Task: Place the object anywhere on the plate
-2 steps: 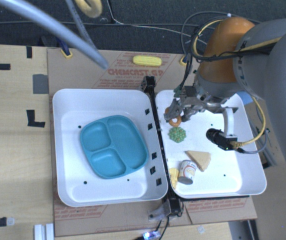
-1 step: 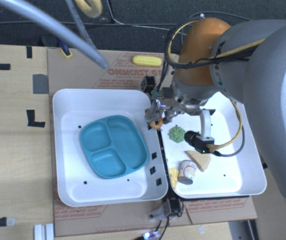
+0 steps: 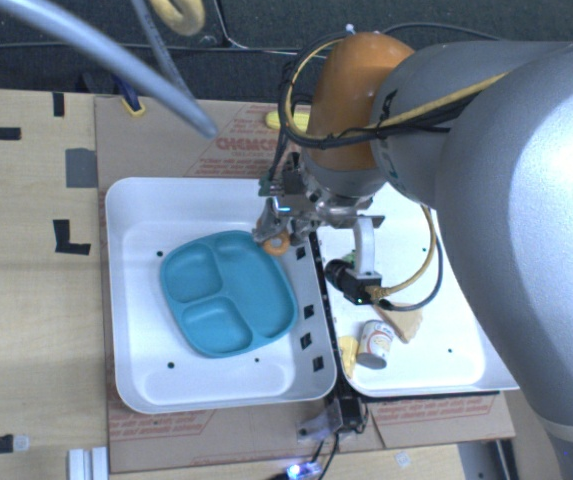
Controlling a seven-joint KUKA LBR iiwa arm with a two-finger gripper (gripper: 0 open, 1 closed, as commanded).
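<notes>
A blue plate (image 3: 228, 293) with three compartments lies in the left white bin (image 3: 141, 368). My gripper (image 3: 278, 236) hangs over the plate's upper right rim, close to the wall between the two bins. A small orange object (image 3: 279, 247) shows between the fingertips, with the fingers closed on it. It sits just above the plate's edge. The grey arm with its orange band (image 3: 351, 88) covers the far part of the right bin.
The right bin (image 3: 461, 363) holds a small white can (image 3: 373, 341), a tan wedge-shaped piece (image 3: 403, 322) and a yellow bit (image 3: 349, 349) near its front left. A black cable connector (image 3: 354, 283) hangs beside the gripper. Cardboard lies under both bins.
</notes>
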